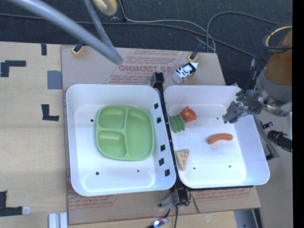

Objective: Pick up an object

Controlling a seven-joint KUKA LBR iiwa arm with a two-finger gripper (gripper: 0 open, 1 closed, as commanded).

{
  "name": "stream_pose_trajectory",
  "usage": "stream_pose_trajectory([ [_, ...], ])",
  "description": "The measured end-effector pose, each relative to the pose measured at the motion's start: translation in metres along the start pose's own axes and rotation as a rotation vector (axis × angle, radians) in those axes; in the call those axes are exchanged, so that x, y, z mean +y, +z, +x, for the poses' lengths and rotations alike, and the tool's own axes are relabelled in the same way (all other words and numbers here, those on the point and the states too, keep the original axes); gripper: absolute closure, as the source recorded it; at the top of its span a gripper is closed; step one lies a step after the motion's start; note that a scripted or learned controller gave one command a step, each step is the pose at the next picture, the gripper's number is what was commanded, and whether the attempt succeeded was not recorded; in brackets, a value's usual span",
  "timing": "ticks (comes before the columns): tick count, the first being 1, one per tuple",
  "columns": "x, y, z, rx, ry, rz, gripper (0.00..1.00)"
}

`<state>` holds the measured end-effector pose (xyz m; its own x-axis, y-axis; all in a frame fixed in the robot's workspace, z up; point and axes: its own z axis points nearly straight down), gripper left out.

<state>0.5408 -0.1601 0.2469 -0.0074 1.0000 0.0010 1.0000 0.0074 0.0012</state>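
Nearest to us, along the bottom edge, we see the front rims of the two white bins, the left bin (78,141) and the right bin (251,170), set side by side on a sheet of printed cardboard (142,63). Some dark clips and wiring sit at the foot of the seam between them, too small for us to name.

In the right bin, closest to the front, lies a tan wedge (182,158) against the left wall (perhaps a toy cracker or slice; we cannot tell which). A little farther in lies an orange sausage (220,138), alone near the bin's middle. Beyond it, by the left wall, a green ridged piece (177,123) touches a red piece with a green top (188,114), likely a toy strawberry or tomato.

The left bin holds a green divided plate (125,132) with three compartments, lying flat.

The gripper (232,115) hangs over the right bin's far right corner, well apart from the sausage. Its dark fingers blur into one mass, so we cannot tell how they stand. Nothing shows between them. The arm (278,77) is cut off at the right.

Farthest back, a small black-and-white object (184,71) rests on the cardboard, and a blurred grey pole (61,18) crosses the top left.
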Motion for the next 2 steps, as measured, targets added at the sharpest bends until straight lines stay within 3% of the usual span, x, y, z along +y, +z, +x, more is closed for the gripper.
stream_pose_trajectory([
  [2,0.024,-0.008,0.104,0.000,0.001,0.002,1.00],
])
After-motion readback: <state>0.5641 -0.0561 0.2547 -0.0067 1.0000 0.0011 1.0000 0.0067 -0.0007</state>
